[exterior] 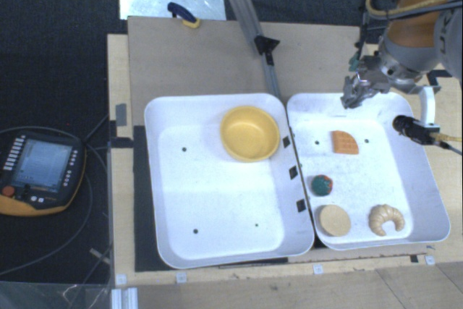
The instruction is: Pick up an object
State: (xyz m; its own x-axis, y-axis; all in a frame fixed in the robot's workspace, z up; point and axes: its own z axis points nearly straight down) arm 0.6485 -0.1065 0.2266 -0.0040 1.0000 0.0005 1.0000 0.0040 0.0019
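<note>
With nothing yet grasped, the claw (352,99), whose state I cannot tell, hovers just beyond the orange wafer (344,143) in the right bin (423,177); next it must descend onto it.

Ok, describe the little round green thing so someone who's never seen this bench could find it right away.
Start at the right white bin, which holds four small things. The green ball lies near its left wall, below the orange waffle piece and above the pale round disc. It is the bin's one dark green thing.
</note>
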